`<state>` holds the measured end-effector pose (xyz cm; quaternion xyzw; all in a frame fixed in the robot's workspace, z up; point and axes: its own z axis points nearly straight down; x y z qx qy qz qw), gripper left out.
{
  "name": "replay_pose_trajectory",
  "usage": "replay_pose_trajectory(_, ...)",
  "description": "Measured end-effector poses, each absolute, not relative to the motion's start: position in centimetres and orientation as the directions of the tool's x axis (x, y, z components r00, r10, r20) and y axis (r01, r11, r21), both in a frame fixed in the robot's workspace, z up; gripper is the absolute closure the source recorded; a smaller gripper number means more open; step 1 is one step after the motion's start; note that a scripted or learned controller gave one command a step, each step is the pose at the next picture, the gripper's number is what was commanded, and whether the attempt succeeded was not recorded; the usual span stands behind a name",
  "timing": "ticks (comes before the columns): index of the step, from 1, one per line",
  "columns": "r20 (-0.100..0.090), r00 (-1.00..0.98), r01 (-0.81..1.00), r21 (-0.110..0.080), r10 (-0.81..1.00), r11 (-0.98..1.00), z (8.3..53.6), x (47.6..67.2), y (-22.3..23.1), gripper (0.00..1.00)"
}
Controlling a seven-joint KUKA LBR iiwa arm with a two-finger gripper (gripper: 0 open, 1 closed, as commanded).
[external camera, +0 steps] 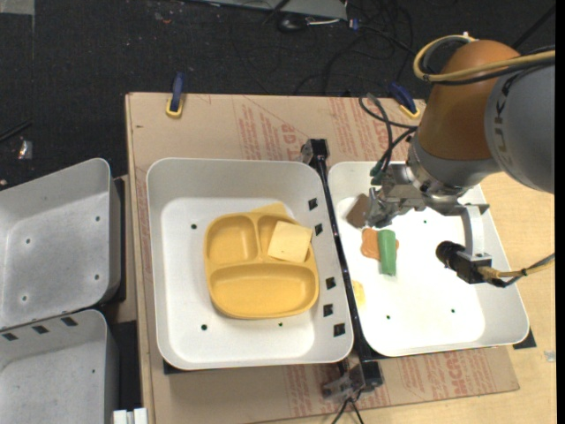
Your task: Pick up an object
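Camera view | tool (pixel 378 208) state unclear | green block (pixel 387 253) just beside | yellow tray (pixel 261 268) left bin

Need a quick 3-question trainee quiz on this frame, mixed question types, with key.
1. True or false: the yellow divided tray lies in the right bin.
2. Which thing sits nearest the gripper? A) the green block B) the pale yellow block C) the blue clamp
3. Fill in: the pale yellow block rests on the ____.

Key: 1 false, it lies in the left bin. 2 A. 3 yellow divided tray.
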<state>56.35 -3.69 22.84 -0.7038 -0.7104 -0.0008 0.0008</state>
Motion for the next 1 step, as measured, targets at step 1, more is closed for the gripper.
replay_pose_trajectory(1, 0.002, -0.008, 1.000, -0.001, 1.000, 0.008, 21.87, 56.91, 1.76, 1.00)
